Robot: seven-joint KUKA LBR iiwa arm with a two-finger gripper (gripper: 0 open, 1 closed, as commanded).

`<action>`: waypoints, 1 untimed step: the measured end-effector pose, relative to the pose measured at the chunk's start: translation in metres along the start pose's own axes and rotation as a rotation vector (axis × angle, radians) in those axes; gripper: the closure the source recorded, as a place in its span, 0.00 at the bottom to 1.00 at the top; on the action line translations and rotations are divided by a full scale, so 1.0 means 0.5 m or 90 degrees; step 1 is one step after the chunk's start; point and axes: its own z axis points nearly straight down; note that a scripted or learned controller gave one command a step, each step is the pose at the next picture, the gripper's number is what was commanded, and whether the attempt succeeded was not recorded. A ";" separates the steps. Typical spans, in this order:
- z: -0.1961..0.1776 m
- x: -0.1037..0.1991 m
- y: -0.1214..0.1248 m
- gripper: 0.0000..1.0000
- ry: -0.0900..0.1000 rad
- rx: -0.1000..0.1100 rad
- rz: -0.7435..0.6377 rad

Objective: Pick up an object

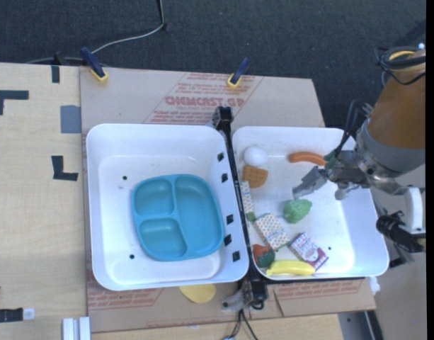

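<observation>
Fingers of the gripper stand spread apart above the right bin, with nothing between them. 1 grey finger points toward 8 o'clock, its tip just above the green leafy toy; whether it touches cannot be told. The orange carrot lies at 11 o'clock from the gripper, near it. A white egg and a tan piece sit at the bin's 10 o'clock corner. A yellow banana, a red packet and a patterned packet lie toward 7 o'clock. The left bin holds a blue 3-compartment tray.
</observation>
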 end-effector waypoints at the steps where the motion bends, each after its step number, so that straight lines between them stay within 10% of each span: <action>1: 0.355 -0.070 0.099 0.00 0.001 0.002 0.000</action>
